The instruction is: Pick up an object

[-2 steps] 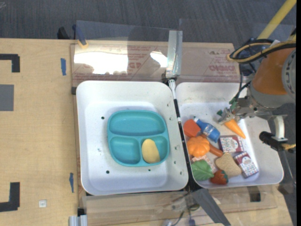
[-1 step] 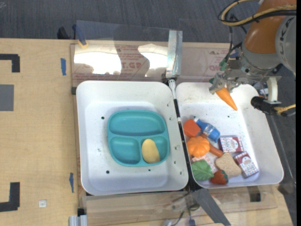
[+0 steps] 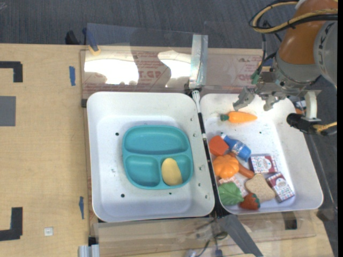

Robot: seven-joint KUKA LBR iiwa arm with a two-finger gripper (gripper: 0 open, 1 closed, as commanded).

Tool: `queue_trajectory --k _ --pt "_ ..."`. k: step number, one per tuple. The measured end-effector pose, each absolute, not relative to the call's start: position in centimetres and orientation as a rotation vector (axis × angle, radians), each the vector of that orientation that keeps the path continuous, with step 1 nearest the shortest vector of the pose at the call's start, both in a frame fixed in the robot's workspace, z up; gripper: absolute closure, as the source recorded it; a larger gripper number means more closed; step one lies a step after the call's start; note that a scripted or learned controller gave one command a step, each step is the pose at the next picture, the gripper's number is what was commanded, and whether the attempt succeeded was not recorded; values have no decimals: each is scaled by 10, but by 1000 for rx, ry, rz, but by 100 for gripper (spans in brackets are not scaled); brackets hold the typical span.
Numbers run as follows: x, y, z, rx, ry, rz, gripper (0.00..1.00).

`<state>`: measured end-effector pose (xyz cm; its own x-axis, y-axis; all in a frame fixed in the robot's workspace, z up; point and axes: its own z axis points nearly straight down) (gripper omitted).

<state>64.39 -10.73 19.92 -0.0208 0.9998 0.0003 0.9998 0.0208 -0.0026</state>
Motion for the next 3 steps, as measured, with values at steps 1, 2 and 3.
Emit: queue_trajectory --k 1,2,3 --pt "628 -135 225 -2241 -2205 0 0" --pt "652 -150 96 -2175 -2271 -3 0" --pt "650 -149 103 -2170 -2267 5 100"
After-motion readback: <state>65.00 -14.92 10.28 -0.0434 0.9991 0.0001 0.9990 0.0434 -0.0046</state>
